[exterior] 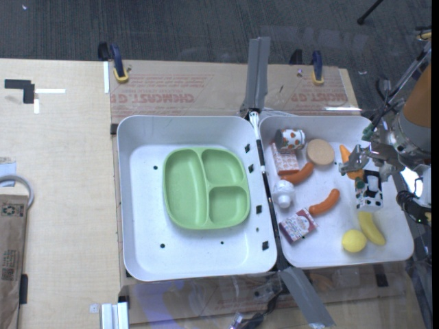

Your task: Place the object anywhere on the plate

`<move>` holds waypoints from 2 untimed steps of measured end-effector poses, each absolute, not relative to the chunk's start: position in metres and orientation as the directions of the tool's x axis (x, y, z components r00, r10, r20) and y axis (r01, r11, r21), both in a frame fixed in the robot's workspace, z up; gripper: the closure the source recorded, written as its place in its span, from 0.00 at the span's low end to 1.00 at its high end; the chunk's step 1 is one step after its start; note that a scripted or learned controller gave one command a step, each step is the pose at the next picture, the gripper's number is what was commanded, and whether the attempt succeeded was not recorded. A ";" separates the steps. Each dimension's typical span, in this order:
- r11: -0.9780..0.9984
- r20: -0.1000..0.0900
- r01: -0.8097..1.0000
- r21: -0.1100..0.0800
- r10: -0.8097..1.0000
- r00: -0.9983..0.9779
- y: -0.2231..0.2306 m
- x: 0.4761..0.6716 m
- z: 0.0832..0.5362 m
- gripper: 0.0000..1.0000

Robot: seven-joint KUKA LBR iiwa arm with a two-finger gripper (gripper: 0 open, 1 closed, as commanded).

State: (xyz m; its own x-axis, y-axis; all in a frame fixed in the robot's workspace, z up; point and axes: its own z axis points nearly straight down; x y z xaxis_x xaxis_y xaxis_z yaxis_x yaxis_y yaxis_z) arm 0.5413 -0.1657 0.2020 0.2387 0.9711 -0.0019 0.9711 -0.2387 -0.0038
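Red print runs upside down along the cardboard sheet (226, 88) behind the bins, too blurred to spell with certainty. A recycling symbol marks the brown paper bag (12, 252).

The scene is seen by one fixed camera, set above the bench (55, 218) and tilted so that it looks down at a slant. The far edge of the bench and a strip of dark floor (206, 12) are taken in along the top of the frame, and the near edge of the bench is cut off at the bottom. Both white bins are held in view whole: the left bin (137, 252) near the middle and the right bin (391, 252) toward the right side. The view is taken from moderately far off, so that small items are shown without fine detail. The arm (418, 115) is caught at the right margin.
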 end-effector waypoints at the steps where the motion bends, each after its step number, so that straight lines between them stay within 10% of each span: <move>1: 0.008 0.000 1.000 -0.005 1.000 -0.008 -0.070 0.563 0.190 1.00; 2: 0.289 0.000 0.957 -0.003 0.957 -0.289 -0.014 0.552 0.191 1.00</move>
